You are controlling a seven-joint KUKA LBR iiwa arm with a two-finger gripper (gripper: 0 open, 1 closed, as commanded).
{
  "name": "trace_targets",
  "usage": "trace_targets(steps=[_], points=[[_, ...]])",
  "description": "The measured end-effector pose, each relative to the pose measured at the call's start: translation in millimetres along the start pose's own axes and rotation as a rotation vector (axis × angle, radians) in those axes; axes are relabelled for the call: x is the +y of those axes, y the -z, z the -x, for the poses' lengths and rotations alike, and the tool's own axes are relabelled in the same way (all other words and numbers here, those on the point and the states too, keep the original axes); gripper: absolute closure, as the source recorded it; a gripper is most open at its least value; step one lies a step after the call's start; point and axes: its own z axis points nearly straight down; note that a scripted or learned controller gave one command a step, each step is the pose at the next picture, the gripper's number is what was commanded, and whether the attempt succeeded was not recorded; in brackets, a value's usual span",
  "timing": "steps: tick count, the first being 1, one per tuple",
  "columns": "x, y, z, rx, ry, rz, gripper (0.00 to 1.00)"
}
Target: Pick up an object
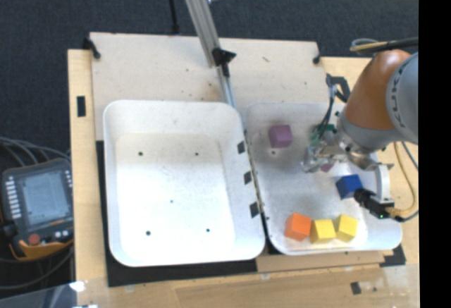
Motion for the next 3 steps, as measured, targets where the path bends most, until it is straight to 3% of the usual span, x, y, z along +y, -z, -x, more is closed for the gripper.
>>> trace_targets(steps=[3], points=[[0.9,161.7,3.5,-0.001,0.014,0.002,1.0]])
